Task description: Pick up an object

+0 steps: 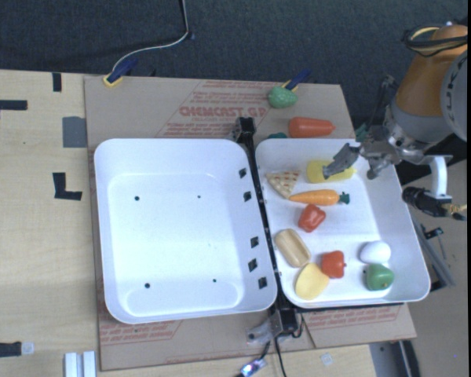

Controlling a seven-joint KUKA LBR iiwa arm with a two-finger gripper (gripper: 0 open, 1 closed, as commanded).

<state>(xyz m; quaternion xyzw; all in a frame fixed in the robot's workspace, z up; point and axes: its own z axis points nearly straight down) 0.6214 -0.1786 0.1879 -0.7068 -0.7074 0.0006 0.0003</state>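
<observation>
Lemon (312, 282) lies nearest; gripper (356, 160) is seen spread open over yellow block (328, 170) — judged light, stiff, slick — best gripped across its short sides.

This looks like a robot test lab. A big grey and orange robot arm (436, 93) reaches over a flat brown cardboard sheet (204, 108) holding two shallow white plastic bins (110, 210). Small plastic toy foods (318, 197) sit in one. A thin white cable (161, 45) runs across dark carpet (78, 14).
</observation>
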